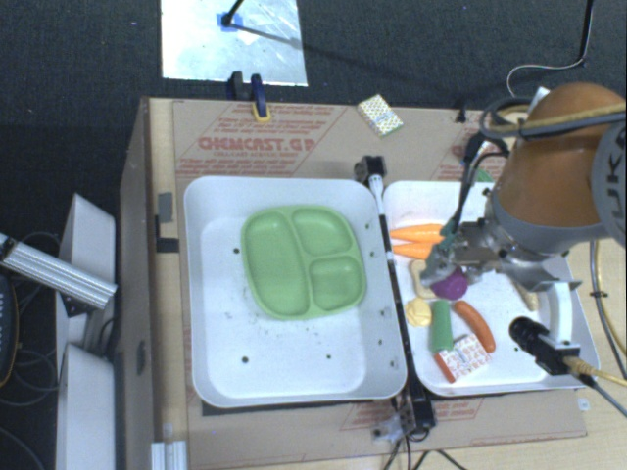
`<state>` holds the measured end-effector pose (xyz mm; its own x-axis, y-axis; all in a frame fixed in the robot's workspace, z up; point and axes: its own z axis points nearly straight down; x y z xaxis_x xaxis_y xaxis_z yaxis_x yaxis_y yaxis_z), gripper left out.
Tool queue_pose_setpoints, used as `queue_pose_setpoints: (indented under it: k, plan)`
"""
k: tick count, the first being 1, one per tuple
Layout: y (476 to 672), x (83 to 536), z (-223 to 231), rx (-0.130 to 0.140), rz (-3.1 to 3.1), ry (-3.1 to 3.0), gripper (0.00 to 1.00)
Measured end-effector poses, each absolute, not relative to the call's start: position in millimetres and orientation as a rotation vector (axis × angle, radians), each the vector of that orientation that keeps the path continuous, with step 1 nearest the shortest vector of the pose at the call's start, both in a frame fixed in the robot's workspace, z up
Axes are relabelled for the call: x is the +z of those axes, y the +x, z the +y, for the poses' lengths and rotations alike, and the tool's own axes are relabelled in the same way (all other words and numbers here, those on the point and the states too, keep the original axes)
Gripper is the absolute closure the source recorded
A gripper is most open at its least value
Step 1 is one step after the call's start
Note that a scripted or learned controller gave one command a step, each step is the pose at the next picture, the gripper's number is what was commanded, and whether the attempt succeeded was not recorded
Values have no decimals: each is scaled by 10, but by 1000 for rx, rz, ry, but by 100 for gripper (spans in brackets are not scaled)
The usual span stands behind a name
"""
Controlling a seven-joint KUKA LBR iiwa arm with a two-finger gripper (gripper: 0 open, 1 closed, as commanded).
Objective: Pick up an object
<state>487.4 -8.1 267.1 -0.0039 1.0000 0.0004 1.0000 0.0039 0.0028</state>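
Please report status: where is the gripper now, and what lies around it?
Gripper low over right bin, at purple toy; grasp unconfirmed. Carrots, sausage, green piece crowd close. Green divided plate in left bin.

The arm [563, 179] has a broad orange band above a grey wrist shell. Thin dark cables [509, 116] loop over its top. Below the wrist sits a grey metal block, with a white bracket and a black cylindrical part alongside.

Divided plate [302, 262] in left bin [220, 360]; toy foods [446, 311] clustered in right bin [509, 385].
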Motion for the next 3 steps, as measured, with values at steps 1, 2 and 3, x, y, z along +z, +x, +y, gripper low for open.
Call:
queue_pose_setpoints:
  k: [1,2,3]
  plan:
    - [4873,2733,-86,3,2226,2216,100]
    - [4872,2679,71,2,2227,2215,100]
    - [4870,2723,-238,1,2222,2218,100]
